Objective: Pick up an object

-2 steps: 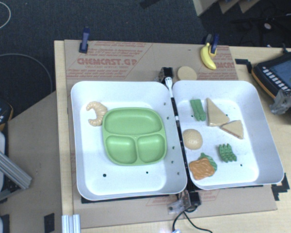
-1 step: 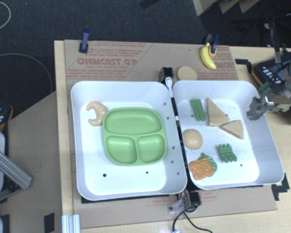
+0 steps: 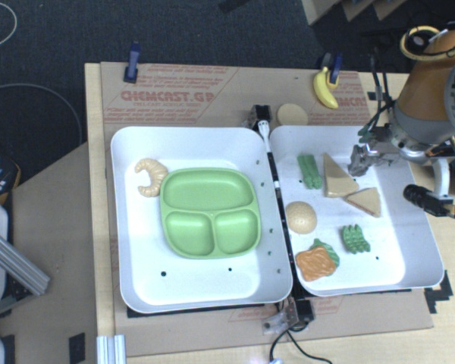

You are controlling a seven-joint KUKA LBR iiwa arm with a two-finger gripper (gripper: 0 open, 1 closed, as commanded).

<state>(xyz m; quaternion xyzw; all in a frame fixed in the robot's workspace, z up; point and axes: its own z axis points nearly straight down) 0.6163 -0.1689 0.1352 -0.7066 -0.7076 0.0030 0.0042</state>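
1. Croissant (image 3: 150, 176) comes first in our pass from the left: we see it at the left bin's (image 3: 129, 226) upper left, just beside the green divided plate (image 3: 211, 211) in the middle of that bin.
2. We note a blue clamp (image 3: 132, 62) on the bench (image 3: 212, 97) above the left bin, and a banana (image 3: 325, 89) with a pale round disc (image 3: 292, 114) near it above the right bin (image 3: 409, 271).
3. In the right bin we find a green pod (image 3: 310, 171) near its upper left, a beige ball (image 3: 301, 217) below it, and an orange-and-green vegetable piece (image 3: 318, 261) at the near edge.
4. Right of these lie two tan wedges (image 3: 335, 179) (image 3: 365, 200), touching or nearly so, with a small green ridged piece (image 3: 355, 239) below them.
5. We see the end effector (image 3: 360, 160) low over the bin, just beside the upper wedge's right edge; we cannot tell whether it is spread or pressed together, and nothing shows in its grip.
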